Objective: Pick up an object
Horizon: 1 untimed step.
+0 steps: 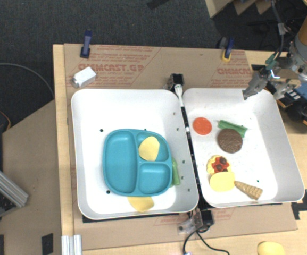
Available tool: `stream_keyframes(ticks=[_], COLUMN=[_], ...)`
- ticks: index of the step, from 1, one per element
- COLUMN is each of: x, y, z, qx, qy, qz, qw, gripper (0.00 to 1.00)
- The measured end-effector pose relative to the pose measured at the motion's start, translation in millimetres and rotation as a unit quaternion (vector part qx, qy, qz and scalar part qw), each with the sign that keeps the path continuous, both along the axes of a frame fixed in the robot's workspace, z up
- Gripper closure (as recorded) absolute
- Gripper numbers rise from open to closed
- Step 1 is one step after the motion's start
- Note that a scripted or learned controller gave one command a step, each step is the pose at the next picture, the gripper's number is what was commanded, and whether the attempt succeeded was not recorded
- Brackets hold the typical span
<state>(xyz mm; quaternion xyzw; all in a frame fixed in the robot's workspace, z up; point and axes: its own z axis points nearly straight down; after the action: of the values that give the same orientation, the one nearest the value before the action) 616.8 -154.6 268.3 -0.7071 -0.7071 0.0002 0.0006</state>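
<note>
Overhead view of the bench. The gripper (259,83) hangs over the far right corner of the right bin (283,142), well apart from the loose items, and has hold of nothing; how far it is open cannot be told from this angle. Candidate objects lie grouped toward the bin's middle: an orange disc (201,125), a green strip (232,126) touching a brown round (230,141), a yellow piece (222,181) and a cone (248,189). The left bin (86,142) carries a blue divided tray (129,163) with a yellow slice (149,148) in one compartment. The arm's high, offset position suggests an approach stage, with no grasp yet begun.
</note>
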Motion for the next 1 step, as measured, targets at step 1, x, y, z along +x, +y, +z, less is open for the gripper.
stream_keyframes(ticks=[1], x=[-92.2], y=[-24.8], z=[170.7], qx=[-0.0034], qy=[-0.010], qz=[-0.002], qw=[0.9999], gripper=[0.00])
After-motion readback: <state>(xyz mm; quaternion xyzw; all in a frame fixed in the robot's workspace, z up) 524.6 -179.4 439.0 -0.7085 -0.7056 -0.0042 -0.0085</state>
